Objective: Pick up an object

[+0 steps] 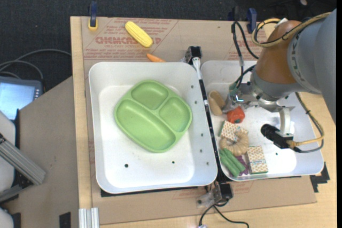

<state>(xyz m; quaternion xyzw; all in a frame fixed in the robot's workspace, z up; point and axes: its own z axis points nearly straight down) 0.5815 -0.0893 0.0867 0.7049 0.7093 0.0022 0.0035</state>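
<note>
Hovering over the right bin [304,160], gripper [239,104] sits just above a red object [235,114]; fingers' state can't be told; green divided plate [153,115] in left bin [107,157].

The grey arm [312,53] comes in from the right of the camera view, its thick upper segment slanting down and to the left. Below it sits the orange band [273,61], broad and rounded, and under that the grey wrist narrows toward the pincer [239,100]. The pincer points down and leftward (seen almost from above, so its body hides much of itself). Thin cables loop around the wrist, and a black cylindrical fitting [275,136] juts out below it toward the viewer.
</note>
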